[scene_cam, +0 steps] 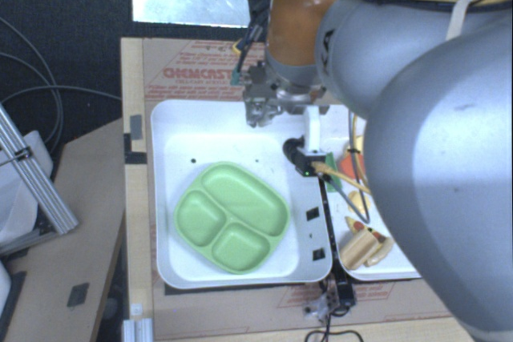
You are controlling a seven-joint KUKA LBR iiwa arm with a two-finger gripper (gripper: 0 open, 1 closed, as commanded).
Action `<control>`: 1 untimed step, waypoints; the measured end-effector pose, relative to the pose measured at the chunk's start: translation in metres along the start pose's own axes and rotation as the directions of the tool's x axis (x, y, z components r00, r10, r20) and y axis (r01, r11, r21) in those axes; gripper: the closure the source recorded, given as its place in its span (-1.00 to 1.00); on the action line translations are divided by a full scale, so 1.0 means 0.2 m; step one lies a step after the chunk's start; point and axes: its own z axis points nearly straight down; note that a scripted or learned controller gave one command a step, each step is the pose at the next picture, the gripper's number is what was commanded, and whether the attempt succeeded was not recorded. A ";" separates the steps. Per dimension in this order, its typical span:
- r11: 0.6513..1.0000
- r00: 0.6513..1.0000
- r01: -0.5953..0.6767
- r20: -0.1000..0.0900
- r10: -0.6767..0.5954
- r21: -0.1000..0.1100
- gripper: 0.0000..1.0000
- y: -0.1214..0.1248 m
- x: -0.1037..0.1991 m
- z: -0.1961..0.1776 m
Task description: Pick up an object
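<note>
claw [258, 118] at the left bin's [164, 172] far edge, grip state you cannot tell | green plate [231, 216] lies toward the near edge | your move: come nearer, then down

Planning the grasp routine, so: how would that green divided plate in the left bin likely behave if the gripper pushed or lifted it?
The green divided plate looks like rigid molded plastic, so probably stiff and light. It lies flat and low, so it would likely slide across the left bin rather than tip. Its rounded rim may be hard to pinch.
</note>
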 end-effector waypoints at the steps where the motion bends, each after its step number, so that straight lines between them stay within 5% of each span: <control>1: 1.000 1.000 -0.003 0.003 0.003 0.020 1.00 -0.08 -0.12 0.37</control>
